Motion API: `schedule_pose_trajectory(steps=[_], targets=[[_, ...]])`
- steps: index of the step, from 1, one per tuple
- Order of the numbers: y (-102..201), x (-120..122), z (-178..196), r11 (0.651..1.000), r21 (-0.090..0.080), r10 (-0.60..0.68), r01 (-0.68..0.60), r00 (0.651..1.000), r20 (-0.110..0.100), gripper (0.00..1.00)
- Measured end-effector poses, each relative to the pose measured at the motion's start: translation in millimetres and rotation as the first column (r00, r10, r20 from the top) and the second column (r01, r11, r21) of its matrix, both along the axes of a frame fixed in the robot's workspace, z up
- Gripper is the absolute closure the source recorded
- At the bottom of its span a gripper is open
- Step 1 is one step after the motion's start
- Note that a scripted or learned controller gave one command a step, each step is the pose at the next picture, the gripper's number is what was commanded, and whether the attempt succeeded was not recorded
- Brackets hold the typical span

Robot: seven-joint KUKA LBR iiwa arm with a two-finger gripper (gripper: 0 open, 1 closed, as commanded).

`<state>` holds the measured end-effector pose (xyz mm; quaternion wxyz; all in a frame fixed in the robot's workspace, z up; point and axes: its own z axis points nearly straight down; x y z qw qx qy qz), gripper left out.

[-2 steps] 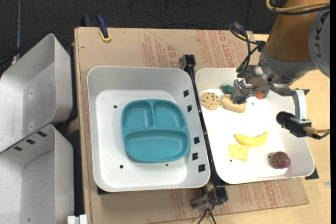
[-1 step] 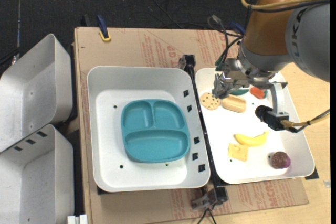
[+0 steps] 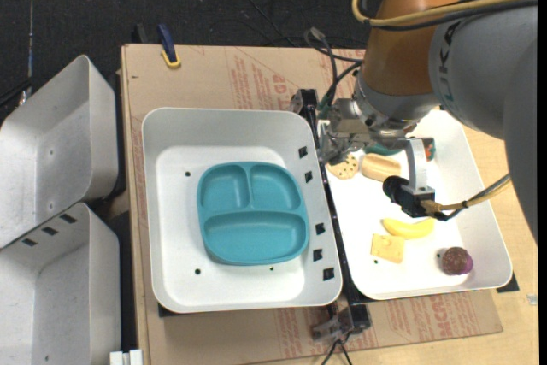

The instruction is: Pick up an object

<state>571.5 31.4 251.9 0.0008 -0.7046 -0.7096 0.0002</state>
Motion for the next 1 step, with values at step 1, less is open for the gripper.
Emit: schedule_pose_trajectory(steps=[1], targets=[[57.9, 17.9, -10.0, 1.0, 0.0, 0.001, -0.001, 1.0, 0.003, 1.0]])
